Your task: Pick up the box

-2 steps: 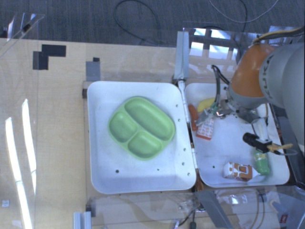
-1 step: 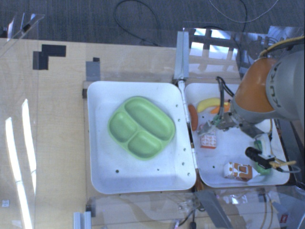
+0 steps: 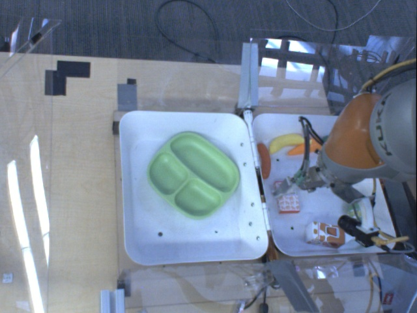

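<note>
A small red-and-white box [image 3: 288, 204] lies flat in the right bin [image 3: 287, 240], near its left side. My gripper [image 3: 287, 187] hangs just above the box's upper edge, pointing down and to the left from the grey wrist and orange band. It is very close to the box, and contact is too small to make out. The box still rests on the bin floor.
Also in the right bin are a white-and-orange carton [image 3: 324, 234] at the front, a yellow banana [image 3: 287, 142], an orange carrot [image 3: 305, 149] and a red sausage [image 3: 264, 160] along the left wall. The left bin [image 3: 140, 240] holds a green divided plate [image 3: 193, 173].
</note>
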Tool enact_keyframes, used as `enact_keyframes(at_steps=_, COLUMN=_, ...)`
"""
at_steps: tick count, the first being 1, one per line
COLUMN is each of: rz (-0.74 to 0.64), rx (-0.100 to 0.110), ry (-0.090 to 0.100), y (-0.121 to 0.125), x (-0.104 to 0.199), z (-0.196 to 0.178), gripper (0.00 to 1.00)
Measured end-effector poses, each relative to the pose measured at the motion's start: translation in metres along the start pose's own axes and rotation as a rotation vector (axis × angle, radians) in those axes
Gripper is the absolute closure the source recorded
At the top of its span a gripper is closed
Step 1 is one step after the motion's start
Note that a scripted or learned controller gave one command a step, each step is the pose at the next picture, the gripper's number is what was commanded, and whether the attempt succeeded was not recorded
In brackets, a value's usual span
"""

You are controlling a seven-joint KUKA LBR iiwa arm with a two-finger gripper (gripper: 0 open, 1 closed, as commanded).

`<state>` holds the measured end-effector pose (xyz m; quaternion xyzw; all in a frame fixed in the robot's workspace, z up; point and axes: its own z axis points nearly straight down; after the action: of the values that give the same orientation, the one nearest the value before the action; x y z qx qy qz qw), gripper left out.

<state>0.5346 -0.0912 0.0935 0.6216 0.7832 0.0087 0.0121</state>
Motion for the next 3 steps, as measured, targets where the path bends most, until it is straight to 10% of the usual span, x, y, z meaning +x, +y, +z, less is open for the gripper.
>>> enact_keyframes(at_steps=1, rz=-0.002, rx=-0.007, ry=0.001, y=0.004, x=0.000, z=-0.012, gripper=1.00)
enact_keyframes(at_steps=2, rz=-0.002, rx=-0.007, ry=0.001, y=0.004, x=0.000, z=-0.012, gripper=0.00)
enact_keyframes(at_steps=3, rz=0.310, rx=0.029, ry=0.003, y=0.004, x=0.042, z=-0.089, gripper=0.00)
